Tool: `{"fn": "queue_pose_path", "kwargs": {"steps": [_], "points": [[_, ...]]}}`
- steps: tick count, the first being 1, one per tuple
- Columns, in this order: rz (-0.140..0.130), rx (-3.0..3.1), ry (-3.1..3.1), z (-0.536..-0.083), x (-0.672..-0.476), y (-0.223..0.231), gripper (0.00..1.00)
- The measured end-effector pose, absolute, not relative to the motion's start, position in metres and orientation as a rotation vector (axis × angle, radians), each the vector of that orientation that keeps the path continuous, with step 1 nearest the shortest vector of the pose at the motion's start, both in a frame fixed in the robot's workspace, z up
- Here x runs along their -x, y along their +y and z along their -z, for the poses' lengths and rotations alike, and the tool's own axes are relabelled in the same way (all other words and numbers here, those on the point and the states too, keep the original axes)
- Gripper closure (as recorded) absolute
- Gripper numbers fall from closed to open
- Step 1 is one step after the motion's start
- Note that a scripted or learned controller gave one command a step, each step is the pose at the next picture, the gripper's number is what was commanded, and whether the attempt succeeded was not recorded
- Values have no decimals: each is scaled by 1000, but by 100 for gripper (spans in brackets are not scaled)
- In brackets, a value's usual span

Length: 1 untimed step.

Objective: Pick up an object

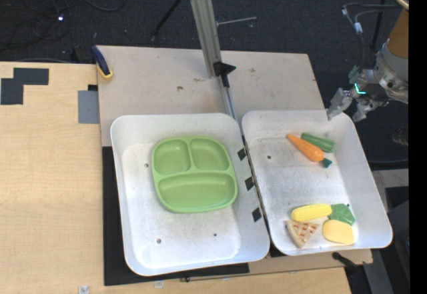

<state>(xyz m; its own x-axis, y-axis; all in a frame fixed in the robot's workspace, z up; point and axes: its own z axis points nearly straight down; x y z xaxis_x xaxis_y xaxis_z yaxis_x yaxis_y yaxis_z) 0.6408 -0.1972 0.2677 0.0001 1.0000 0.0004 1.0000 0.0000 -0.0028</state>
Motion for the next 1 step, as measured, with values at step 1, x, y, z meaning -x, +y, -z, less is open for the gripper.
{"fn": "queue_pose_path", "kwargs": {"steps": [1], "points": [[-1,2221,-2222,-269,-641,-197,0]]}}
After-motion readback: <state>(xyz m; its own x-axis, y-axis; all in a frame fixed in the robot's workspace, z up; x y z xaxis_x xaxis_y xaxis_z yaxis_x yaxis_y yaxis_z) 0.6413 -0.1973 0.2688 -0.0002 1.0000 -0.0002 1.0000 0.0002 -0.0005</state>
